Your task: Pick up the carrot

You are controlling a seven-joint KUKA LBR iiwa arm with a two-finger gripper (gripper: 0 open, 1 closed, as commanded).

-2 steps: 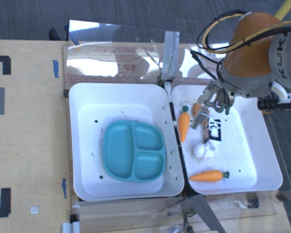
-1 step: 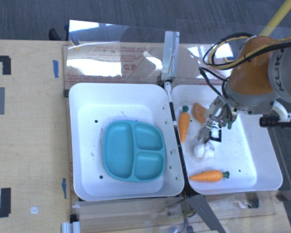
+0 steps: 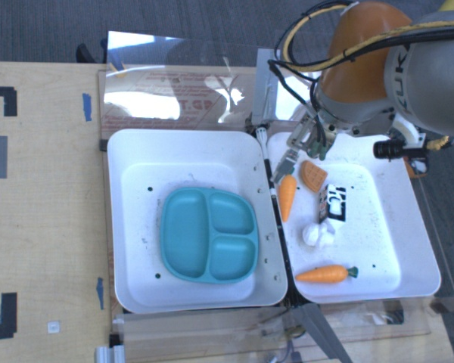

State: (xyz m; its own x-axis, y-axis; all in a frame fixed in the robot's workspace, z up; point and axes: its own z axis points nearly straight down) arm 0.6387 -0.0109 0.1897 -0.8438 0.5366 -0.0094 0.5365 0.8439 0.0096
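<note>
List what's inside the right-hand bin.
The right bin holds two carrots, one by its left wall and one near the front, plus an orange wedge, a black-and-white item and a white lump. The arm covers the far corner.

wooden bench (image 3: pixel 38 225) (two white bins (image 3: pixel 129 278) side by side)

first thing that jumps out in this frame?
Probably the teal divided plate lying flat in the left white bin, the biggest block of colour. Next, the grey arm's gripper reaching in at the upper left of the right white bin, just above an orange carrot lying along the bin's left wall. A second orange carrot with a green top lies near that bin's front edge.
</note>
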